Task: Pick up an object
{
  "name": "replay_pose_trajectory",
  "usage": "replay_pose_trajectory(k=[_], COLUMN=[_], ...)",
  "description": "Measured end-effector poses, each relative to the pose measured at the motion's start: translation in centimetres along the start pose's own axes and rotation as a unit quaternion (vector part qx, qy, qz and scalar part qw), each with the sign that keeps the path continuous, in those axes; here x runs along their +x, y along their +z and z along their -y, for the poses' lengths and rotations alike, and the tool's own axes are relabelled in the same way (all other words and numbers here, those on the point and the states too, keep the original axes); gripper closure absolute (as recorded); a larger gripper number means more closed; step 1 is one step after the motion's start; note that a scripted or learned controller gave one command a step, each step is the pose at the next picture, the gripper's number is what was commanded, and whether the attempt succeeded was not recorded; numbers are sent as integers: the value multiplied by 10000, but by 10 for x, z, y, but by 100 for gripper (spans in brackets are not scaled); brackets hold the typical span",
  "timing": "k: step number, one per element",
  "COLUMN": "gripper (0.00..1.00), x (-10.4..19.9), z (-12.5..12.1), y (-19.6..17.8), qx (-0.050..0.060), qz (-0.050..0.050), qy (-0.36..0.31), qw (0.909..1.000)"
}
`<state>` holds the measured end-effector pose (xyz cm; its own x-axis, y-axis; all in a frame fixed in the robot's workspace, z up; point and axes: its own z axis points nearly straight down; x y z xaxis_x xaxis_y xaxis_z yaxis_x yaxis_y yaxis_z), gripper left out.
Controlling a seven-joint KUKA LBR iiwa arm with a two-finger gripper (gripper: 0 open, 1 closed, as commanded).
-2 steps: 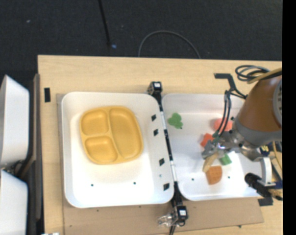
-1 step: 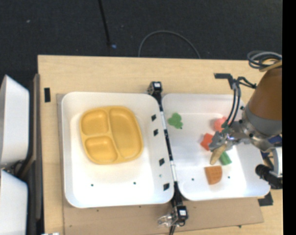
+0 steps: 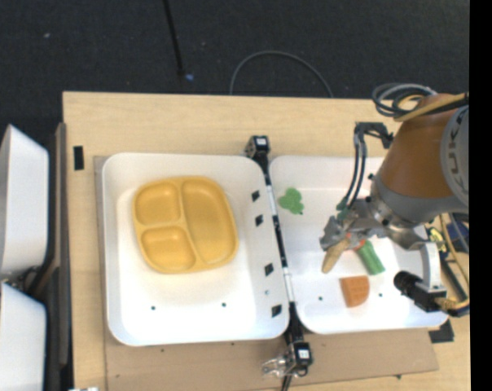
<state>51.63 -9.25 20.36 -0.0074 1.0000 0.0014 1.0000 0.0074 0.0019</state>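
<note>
My gripper (image 3: 346, 233) hangs over the middle of the right bin (image 3: 311, 312), below the grey and orange arm (image 3: 421, 165). A tan stick-like piece (image 3: 333, 257) slants down from just under it; whether it is held is unclear. A green cylinder (image 3: 371, 259) lies right beside the gripper's lower right. An orange block (image 3: 355, 291) rests nearer the bin's front. A small green leafy piece (image 3: 291, 201) lies at the bin's left, apart from the gripper.
The left bin (image 3: 124, 300) holds a yellow divided plate (image 3: 183, 223). A ridge with black clips (image 3: 272, 235) separates the two bins. Cables and a black fitting (image 3: 415, 290) sit at the right bin's right edge.
</note>
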Motion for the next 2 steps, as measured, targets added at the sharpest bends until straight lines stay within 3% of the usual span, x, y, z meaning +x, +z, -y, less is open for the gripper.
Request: replay_pose_trajectory(k=[2], gripper=[100], x=[91], z=[-26], y=[-18], qx=[-2], qz=[3], qy=[6], qw=[10000])
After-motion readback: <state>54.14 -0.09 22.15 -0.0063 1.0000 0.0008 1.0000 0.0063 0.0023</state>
